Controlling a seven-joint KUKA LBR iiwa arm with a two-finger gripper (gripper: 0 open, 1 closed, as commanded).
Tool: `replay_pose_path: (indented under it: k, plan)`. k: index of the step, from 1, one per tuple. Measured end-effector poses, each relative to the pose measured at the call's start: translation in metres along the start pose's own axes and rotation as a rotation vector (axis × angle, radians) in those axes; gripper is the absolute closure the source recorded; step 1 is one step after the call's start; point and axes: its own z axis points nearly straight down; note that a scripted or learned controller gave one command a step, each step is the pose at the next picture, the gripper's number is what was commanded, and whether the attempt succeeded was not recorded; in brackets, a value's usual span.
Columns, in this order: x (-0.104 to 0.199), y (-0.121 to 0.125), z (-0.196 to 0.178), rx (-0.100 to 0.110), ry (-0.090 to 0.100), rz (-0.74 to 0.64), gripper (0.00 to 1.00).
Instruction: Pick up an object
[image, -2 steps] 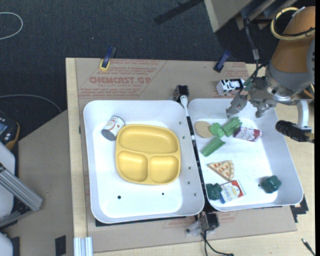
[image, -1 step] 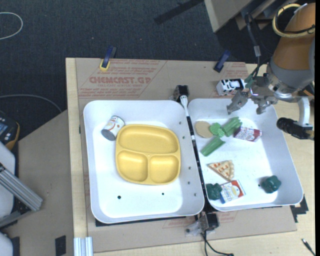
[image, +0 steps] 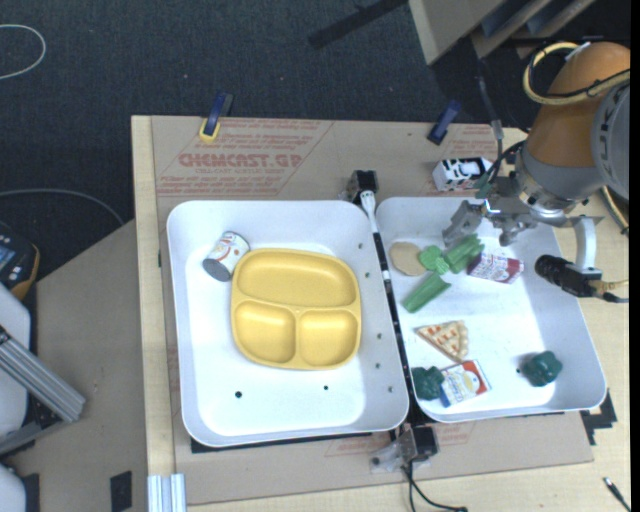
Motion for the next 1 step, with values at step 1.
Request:
replay_pose_path:
  k: [1]
  plan:
    - [-0.0035,-0.0015,0.0418,-0.007,-0.001,-0.001,0.0]
